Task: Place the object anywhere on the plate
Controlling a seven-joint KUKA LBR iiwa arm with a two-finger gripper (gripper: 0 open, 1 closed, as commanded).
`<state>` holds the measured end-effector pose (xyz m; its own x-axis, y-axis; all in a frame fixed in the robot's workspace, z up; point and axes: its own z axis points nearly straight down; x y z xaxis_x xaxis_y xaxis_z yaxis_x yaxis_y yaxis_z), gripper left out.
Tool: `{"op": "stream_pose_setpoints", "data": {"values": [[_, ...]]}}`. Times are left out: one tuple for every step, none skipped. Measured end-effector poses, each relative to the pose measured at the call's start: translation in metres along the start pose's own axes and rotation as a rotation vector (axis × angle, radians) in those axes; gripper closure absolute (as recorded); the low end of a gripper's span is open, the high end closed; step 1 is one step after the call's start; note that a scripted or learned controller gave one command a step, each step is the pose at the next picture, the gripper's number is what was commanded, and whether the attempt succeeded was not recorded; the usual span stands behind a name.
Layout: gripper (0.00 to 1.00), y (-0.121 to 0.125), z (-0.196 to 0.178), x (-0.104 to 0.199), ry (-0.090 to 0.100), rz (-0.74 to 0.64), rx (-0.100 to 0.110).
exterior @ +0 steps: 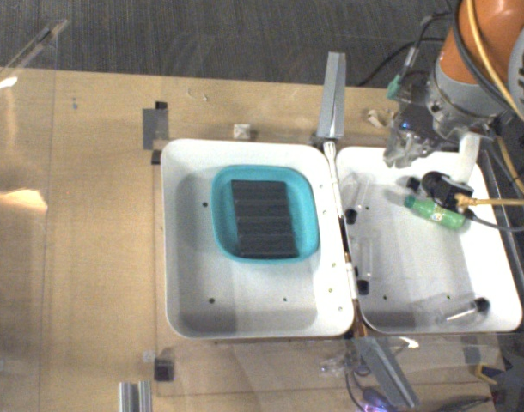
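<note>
Left bin: we record a turquoise plate, square with rounded corners, and a dark ribbed block lying flat in its middle.

Right bin: we record a green marker with a dark cap, lying at a slant in the far half. A clear tube with a dark end rests near the front right corner.

Arm: the gripper hangs over the far left corner of the right bin, just beside the marker and apart from it. We cannot tell how its jaws stand.
</note>
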<state>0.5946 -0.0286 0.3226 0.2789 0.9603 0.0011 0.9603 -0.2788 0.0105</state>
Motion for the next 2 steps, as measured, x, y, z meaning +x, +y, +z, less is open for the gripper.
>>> {"op": "stream_pose_setpoints", "data": {"values": [[1.00,-0.0445,0.1328,0.0227,0.000,-0.068,0.008],[0.00,-0.0442,0.1325,0.0222,0.001,-0.067,0.008]]}}
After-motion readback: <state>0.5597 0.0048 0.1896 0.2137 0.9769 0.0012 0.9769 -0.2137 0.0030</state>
